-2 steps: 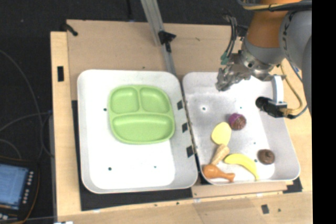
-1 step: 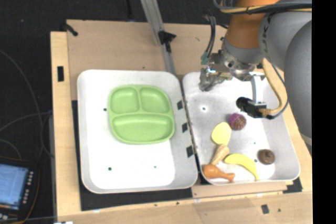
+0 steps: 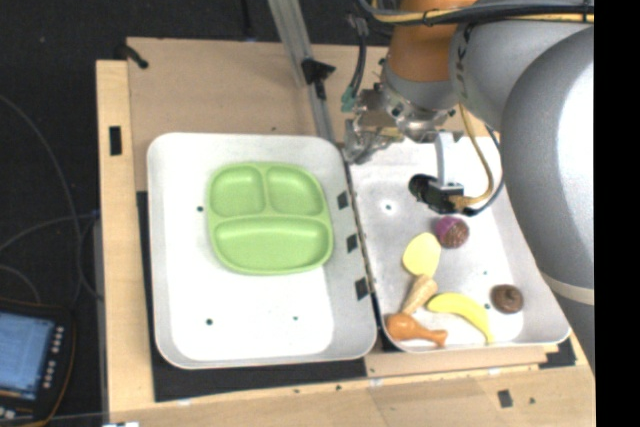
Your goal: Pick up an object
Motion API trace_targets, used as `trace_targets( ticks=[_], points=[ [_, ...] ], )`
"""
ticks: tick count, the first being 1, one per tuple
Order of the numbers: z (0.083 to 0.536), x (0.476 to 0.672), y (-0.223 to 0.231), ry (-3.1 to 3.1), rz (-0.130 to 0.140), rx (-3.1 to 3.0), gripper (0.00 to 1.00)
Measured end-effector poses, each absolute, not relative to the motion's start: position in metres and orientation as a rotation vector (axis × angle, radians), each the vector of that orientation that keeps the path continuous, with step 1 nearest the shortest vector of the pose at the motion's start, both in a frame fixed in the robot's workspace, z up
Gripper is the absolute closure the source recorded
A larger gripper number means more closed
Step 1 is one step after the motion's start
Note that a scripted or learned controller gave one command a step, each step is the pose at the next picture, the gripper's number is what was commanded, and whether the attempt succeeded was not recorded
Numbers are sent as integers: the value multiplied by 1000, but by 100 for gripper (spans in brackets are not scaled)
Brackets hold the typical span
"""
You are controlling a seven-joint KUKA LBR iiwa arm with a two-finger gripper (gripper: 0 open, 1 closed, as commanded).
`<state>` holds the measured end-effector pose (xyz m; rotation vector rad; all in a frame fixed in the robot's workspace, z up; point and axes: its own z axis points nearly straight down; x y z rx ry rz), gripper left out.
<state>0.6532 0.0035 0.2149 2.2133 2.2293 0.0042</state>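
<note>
We see the grey arm (image 3: 520, 95) reaching in from the right over the far end of the right bin (image 3: 395, 205). In the left bin (image 3: 180, 315) lies a green divided plate (image 3: 270, 218). The gripper (image 3: 365, 140) hangs by the right bin's far left corner, but we cannot tell its state. Near that bin's front lie a banana (image 3: 462, 312), a yellow piece (image 3: 421, 255), an orange drumstick (image 3: 415, 328), a purple ball (image 3: 453, 232) and a brown lump (image 3: 507, 298), all apart from the gripper.

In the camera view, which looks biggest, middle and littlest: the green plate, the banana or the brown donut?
1. green plate
2. banana
3. brown donut
The differences are clear in the camera view.
</note>
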Motion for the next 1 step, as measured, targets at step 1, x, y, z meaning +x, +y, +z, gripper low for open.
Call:
trace_targets(
  ticks=[1],
  points=[
    [234,652,63,2231,6,2212,100]
  ],
)
